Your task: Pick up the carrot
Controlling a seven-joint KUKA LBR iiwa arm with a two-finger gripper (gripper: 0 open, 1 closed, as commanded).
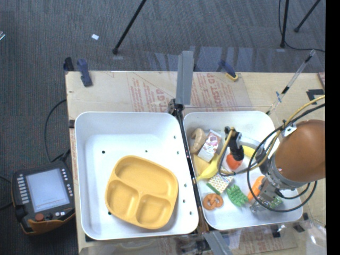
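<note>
The carrot (pixel 257 186), orange with a green bit at its lower end, lies near the front right of the right bin (pixel 249 117). My gripper (pixel 264 197) hangs straight down over it from the right. The arm's wrist and orange band (pixel 300 150) cover the carrot's right side. Cables loop round the wrist and hide the contact with the carrot.
Left of the carrot lie a green toy (pixel 236 194), a pretzel (pixel 212 201), a banana (pixel 209 170), a small packet (pixel 211 145), a bagel (pixel 198 138) and an orange bottle (pixel 234 161). The left bin (pixel 95 142) holds a yellow divided plate (pixel 142 192).
</note>
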